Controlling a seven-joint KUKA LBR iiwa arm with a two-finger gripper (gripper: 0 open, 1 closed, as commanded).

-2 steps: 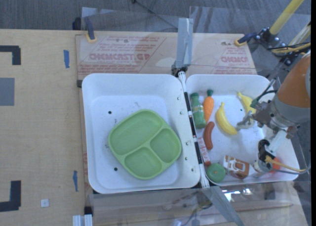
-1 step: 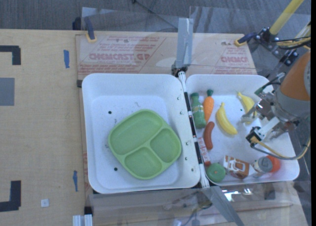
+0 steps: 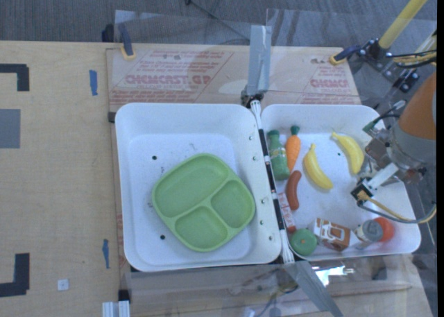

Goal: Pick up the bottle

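Note:
A green bottle (image 3: 278, 157) with an orange cap lies lengthwise against the left wall of the right bin (image 3: 409, 243), next to a carrot (image 3: 294, 149). A small clear bottle with a red cap (image 3: 375, 231) lies in the same bin's front right corner. My gripper (image 3: 381, 155) hangs over the bin's right side, just right of a banana (image 3: 349, 151). It is well away from the green bottle and above the red-capped one. Nothing shows between its fingers.
The right bin also holds a second banana (image 3: 318, 168), a sausage (image 3: 293, 191), a green round fruit (image 3: 303, 241) and a brown-and-white carton (image 3: 331, 234). A green divided plate (image 3: 202, 202) lies in the left bin (image 3: 132, 135).

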